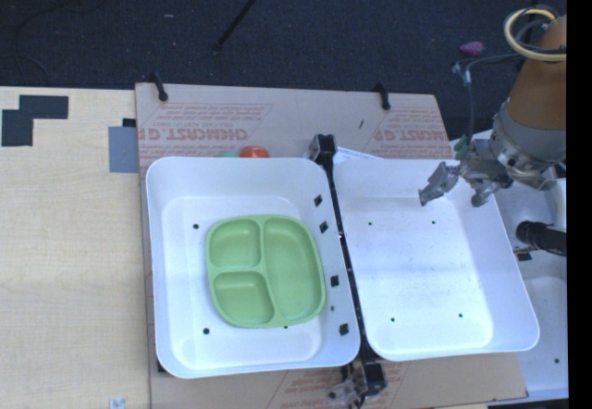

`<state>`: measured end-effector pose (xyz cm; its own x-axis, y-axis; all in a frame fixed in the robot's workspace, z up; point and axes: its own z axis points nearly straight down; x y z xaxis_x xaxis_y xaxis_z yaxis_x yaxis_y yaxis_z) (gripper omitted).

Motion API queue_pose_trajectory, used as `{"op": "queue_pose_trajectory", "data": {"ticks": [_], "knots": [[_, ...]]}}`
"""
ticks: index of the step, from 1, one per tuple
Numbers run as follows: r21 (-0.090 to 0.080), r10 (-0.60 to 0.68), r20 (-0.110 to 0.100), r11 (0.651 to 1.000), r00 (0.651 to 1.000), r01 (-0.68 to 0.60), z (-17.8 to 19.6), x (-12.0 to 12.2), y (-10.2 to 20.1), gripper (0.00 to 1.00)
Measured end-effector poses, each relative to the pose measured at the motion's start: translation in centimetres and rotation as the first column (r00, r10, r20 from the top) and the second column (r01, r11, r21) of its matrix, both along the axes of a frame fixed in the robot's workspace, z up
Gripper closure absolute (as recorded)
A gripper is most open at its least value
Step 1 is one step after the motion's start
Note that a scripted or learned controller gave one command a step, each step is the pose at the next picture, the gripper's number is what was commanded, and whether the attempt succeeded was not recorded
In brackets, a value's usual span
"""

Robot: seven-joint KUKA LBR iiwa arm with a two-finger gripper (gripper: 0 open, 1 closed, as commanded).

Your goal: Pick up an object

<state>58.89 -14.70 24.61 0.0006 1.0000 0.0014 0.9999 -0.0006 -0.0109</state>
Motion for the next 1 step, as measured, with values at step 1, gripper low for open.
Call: {"op": "queue_pose_trajectory", "data": {"ticks": [1], "knots": [[-0.002, 0.001, 0.010, 1.000, 1.000, -0.001, 0.51, 0.20, -0.02, 0.00]]}}
